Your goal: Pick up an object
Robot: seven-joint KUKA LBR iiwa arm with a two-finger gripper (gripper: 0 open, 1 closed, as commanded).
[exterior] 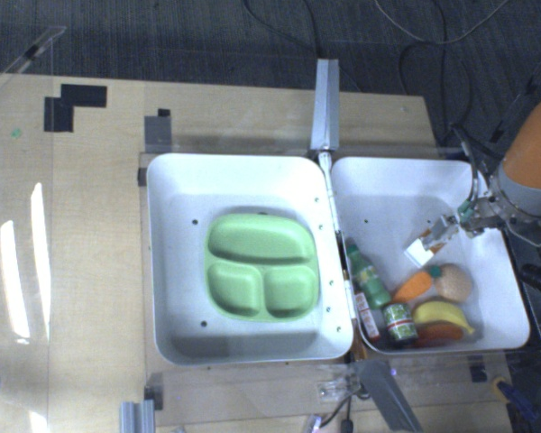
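Note:
My gripper (430,242) reaches into the right bin (388,197) from the right, low over its middle. Its tip sits just above an orange carrot (415,285) and a beige round item (454,282). A yellow banana (442,314) lies along the bin's front, with a red item (437,334) under it. A small can (398,321) stands beside them. A green bottle (365,273) lies along the bin's left wall. Nothing clearly hangs from the gripper.
The left bin (162,242) holds a green divided tray (260,264). A metal post (325,106) stands behind the seam between the bins. The arm's orange band (536,152) is at the right edge. Cables run across the dark floor behind the bench.

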